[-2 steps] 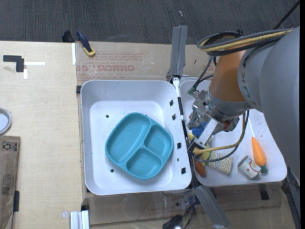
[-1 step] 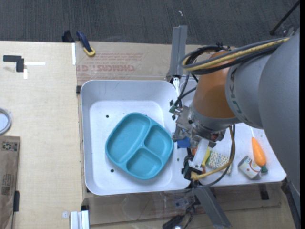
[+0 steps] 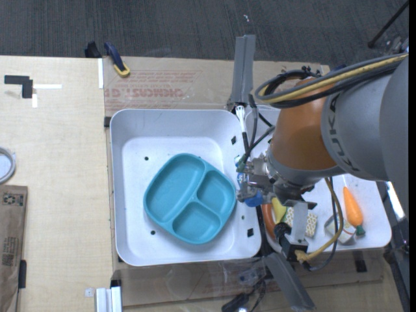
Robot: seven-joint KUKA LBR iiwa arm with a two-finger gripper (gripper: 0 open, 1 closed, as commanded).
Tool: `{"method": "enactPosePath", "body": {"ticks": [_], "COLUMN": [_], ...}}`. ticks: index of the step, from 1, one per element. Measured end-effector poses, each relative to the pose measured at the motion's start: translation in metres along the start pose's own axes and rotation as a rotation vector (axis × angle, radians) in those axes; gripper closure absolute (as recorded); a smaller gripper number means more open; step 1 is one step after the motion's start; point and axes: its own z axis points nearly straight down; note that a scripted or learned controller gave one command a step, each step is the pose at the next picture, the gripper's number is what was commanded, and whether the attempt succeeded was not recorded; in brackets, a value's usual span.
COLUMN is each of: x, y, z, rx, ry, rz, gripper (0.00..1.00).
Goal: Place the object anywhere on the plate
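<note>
Sitting tilted in the left bin (image 3: 123, 174): a blue three-compartment plate (image 3: 188, 199), nothing lying on it. Reaching over the right bin (image 3: 380, 229), just right of the plate: the grey arm (image 3: 364, 129) with its orange band. Hanging low beside the plate's right edge, over the wall between the bins: the gripper (image 3: 286, 223), with toy pieces in red, yellow and white crowding just under it; hard telling whether any is being held. Lying farther right of the plate, well apart from it: an orange carrot (image 3: 351, 206). Carrying both bins: the counter (image 3: 52, 194).
</note>
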Motion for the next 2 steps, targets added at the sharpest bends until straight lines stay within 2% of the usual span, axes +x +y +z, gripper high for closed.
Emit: {"method": "enactPosePath", "body": {"ticks": [1, 2], "x": [0.0377, 0.0373], "y": [0.0036, 0.0037], "z": [-0.0048, -0.0049], "rx": [-0.003, -0.002], "ry": [0.0, 0.0], "rz": [-0.046, -0.045], "gripper": [1.0, 0.0]}}
